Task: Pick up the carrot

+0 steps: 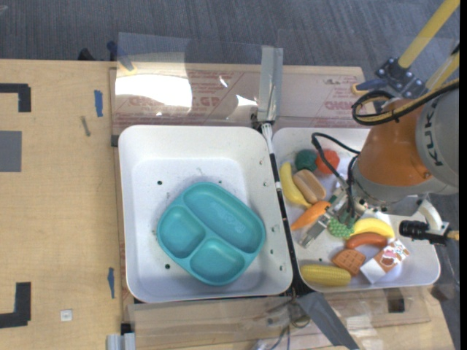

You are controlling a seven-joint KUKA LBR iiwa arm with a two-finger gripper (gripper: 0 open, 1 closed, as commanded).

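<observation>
Nearest, in the right bin, a corn cob lies by a waffle and a white carton. Above them, a banana and a green piece. The pincer sits low with the carrot at its tips; its grip cannot be told. Farther, a hot dog. The left bin holds a teal tray.

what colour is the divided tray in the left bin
Teal, a light blue-green all over. The tray shows clearly in the camera view.
</observation>
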